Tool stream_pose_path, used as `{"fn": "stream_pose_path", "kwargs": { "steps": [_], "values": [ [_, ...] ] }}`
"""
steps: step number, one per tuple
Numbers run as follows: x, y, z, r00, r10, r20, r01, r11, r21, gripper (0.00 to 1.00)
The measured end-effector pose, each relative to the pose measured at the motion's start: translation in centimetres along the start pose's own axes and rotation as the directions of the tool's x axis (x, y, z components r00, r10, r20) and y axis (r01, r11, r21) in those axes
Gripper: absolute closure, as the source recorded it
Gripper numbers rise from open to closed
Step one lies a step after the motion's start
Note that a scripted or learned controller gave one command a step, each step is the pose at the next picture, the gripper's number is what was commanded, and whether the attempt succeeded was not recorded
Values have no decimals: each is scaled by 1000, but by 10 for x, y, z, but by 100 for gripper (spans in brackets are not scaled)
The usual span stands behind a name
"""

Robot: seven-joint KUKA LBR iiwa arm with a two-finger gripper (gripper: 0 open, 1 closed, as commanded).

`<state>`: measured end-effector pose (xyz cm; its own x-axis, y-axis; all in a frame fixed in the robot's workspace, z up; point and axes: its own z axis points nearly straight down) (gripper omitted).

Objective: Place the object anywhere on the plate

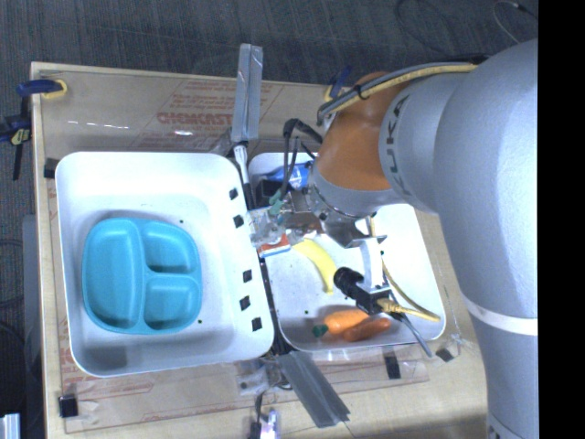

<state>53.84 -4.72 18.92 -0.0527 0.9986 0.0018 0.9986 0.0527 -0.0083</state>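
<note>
**Op:** Where do things stand right now?

**Log:** Banana (319, 262) and carrot (355, 323) both lie in the right bin (413, 245). The blue plate (119, 273) sits in the left bin (137, 186), well apart from either. The claw (272, 225) hangs low at the right bin's left edge, just beside the banana's upper end. You cannot tell from this view whether it is open or closed, and nothing is visibly gripped.

**Op:** What could go wrong from here?

**Log:** Three risks, as I judge them.
1. The claw is tight against the wall between the bins, so a descent there may strike the rim rather than the banana.
2. The banana is curved and smooth. A pinch off its middle would likely let it swing or slip out on the lift.
3. The carry has to clear both bin walls. Drag it low and the thing catches and drops short of the plate, perhaps onto the table (110, 99).

Check the grip before you trust the transfer — the view here won't confirm it for you
</note>
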Motion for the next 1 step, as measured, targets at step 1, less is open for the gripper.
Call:
{"fn": "stream_pose_path", "kwargs": {
  "steps": [1],
  "values": [
    [72, 13, 0, 991, -131, 2, 131, 991, -2, 100]
  ]
}}
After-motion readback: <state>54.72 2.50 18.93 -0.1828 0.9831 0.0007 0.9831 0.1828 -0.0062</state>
